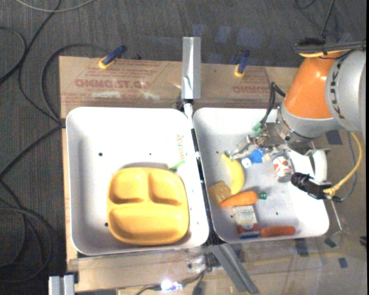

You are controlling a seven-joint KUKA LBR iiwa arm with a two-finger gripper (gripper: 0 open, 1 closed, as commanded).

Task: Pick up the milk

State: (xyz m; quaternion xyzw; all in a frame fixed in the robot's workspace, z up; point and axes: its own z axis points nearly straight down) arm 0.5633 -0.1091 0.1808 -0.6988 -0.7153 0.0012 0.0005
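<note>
The milk (245, 217) is a small white carton with a red label. It lies flat near the front of the right bin (307, 226), between a carrot (240, 198) and a red sausage (277, 230). My gripper (253, 150) hangs low over the middle of the right bin, just past the banana (235, 172). It is well behind the milk and apart from it. Small blue pieces show right under the gripper. The orange-banded wrist (310, 91) reaches in from the right.
A white and red cup-like item (282, 166) lies right of the gripper, and a brown bread piece (218, 192) sits by the bin's left wall. A small green bit (262, 195) lies by the carrot. The left bin (86, 140) holds a yellow divided tray (149, 204).
</note>
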